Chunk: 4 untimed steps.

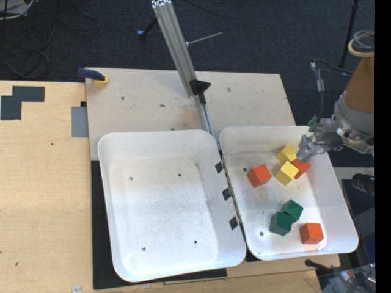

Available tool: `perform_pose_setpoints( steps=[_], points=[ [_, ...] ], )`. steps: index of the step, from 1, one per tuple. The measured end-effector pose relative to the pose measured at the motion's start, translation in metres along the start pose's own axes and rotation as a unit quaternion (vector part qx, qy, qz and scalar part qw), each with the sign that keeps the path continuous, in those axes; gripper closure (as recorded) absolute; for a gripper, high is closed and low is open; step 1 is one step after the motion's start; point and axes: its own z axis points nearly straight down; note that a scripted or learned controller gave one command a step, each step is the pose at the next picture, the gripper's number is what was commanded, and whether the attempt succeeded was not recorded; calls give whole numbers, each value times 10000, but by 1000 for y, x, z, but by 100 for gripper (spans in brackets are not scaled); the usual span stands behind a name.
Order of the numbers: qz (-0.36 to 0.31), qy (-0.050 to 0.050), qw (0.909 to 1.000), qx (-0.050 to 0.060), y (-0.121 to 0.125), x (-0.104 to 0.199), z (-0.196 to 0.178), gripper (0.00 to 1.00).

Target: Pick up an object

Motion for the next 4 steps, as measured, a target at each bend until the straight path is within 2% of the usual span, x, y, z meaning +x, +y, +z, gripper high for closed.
perform_pose_setpoints(
  steps=[1,4],
  points=[
    [1,3,10000,10,0,52,-3,100],
    [-1,-3,10000,14,25,220,32,100]
  ],
)
